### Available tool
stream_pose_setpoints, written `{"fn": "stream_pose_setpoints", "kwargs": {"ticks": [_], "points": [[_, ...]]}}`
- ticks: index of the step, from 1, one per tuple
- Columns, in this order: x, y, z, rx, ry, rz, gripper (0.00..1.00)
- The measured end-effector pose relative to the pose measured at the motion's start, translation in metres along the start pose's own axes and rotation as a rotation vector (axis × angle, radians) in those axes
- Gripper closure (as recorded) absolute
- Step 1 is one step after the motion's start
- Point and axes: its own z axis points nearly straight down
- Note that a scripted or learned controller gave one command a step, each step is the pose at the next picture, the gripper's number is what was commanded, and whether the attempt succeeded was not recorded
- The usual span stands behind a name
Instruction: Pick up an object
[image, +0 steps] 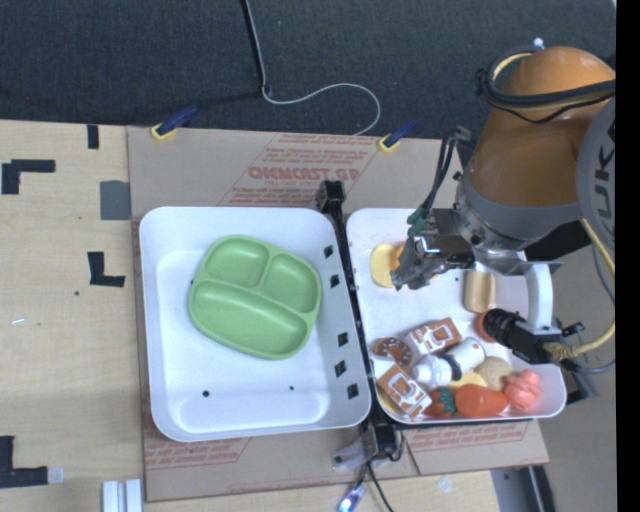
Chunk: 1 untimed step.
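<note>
A light wooden worktop (60, 300) is shown carrying a sheet of brown cardboard (290, 170) on which two shallow white bins lie side by side. In the left bin (165, 380) a pale green plastic plate with three compartments (256, 296) rests near the middle, well apart from the arm. In the right bin (385, 225) a yellow rounded object (384, 263) lies by the far left corner; a cluster of small items is gathered along the near edge, among them brown-and-white packets (420, 350), a white cylindrical piece (455, 358) and an orange-red rounded toy (478, 402). The dark two-finger gripper (412, 268) is held low over the far part of this bin, just beside or touching the yellow object. Whether the jaws are spread or closed cannot be told, and nothing is seen held between them. A failed grasp is judged likely: the yellow object lies close to the bin wall, so one finger may strike the rim, or the rounded form may be pushed aside and slip free as the jaws close.
</note>
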Motion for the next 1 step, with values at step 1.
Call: {"fn": "stream_pose_setpoints", "kwargs": {"ticks": [1], "points": [[0.013,-0.0146,-0.0022,0.011,-0.001,0.001,1.0]]}}
